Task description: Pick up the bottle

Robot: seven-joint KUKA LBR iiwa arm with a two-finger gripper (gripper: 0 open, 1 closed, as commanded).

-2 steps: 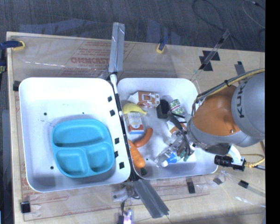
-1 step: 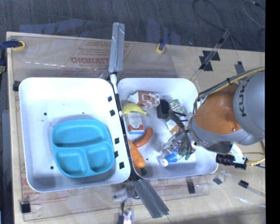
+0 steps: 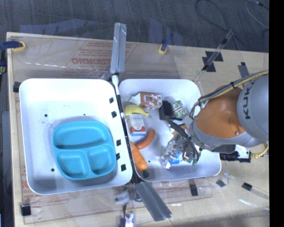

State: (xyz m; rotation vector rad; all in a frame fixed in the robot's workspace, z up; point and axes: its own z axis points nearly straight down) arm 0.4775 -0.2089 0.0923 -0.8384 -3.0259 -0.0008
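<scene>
Bottle (image 3: 176,155), crumpled clear plastic, lower right bin (image 3: 199,86): lies directly beneath claw (image 3: 183,143), long axis slanting lower-left to upper-right; claw spread or pinched, cannot tell

arm (image 3: 236,117) cut off at right edge; bottle (image 3: 177,155) partly hidden beneath wrist

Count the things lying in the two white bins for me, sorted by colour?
Blue: 1, divided tray
Yellow: 1, banana
Orange: 2, carrot, sausage
Green: 1, can
Clear: 1, crumpled bottle
Mixed print: 2, cartons
Total: 8
</scene>
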